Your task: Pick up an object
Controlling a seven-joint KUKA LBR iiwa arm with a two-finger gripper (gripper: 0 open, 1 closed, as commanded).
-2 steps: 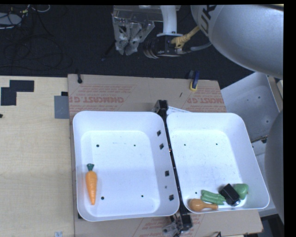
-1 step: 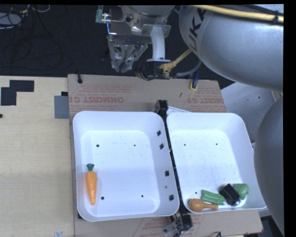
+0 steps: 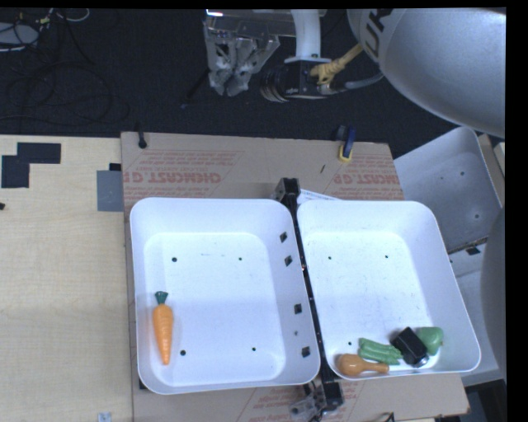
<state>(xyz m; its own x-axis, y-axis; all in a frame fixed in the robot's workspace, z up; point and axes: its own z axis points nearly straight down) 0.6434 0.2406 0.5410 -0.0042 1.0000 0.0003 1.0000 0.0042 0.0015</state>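
Above the table's far edge, tool (image 3: 238,62) hangs, holding nothing; spread cannot be told. Orange plastic carrot with green top (image 3: 162,327) lies in left white bin (image 3: 210,213); green, black, tan toys cluster in right bin (image 3: 363,214).

Red lettering runs across the brown cardboard sheet (image 3: 247,169) in the upper middle of the frame, under the two bins; it stands upside down and seems to read "CHEMCAST GP", repeated. Dark letters on the grey arm (image 3: 375,25), upper right, are cut off and unreadable.
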